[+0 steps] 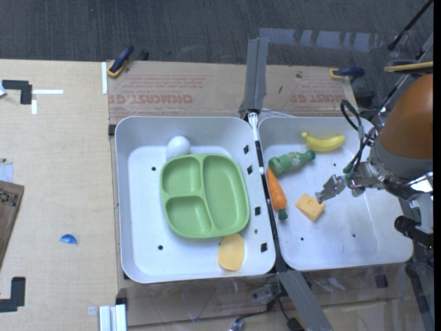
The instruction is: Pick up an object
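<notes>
A: Quick pass. Where's the arm?

B: Grey arm with an orange band (413, 119) comes in from the right, over the right shallow white bin (386, 250). The two-finger gripper (326, 191) hangs low over that bin's middle, just right of a yellow wedge of toy cheese (310, 207).

A: Gripper state?

B: Fingers look slightly parted, nothing between them. The tips sit near the cheese's upper right corner; whether they touch it, can't tell.

A: Rest of the right bin?

B: Yellow plastic banana (324, 141) at the far side. Green plastic bottle (291, 161) lying on its side just near-left of the banana. Orange toy carrot with a green tip (277, 192) along the left wall, tip pointing near. The carrot's far end is just beside the bottle's base; the cheese is just right of the carrot, apart from it.

A: Left bin?

B: Left shallow white bin (138, 205) holds a light green three-compartment plastic tray (204, 195) in its middle. A small white round object (178, 145) at the tray's far-left edge, touching or just behind it. A pale yellow rounded flat piece (231, 252) at the tray's near-right edge, partly tucked against it.

A: Outside the bins?

B: Small blue piece (67, 239) on the tan bench top (55, 171), well left of the bins.
</notes>
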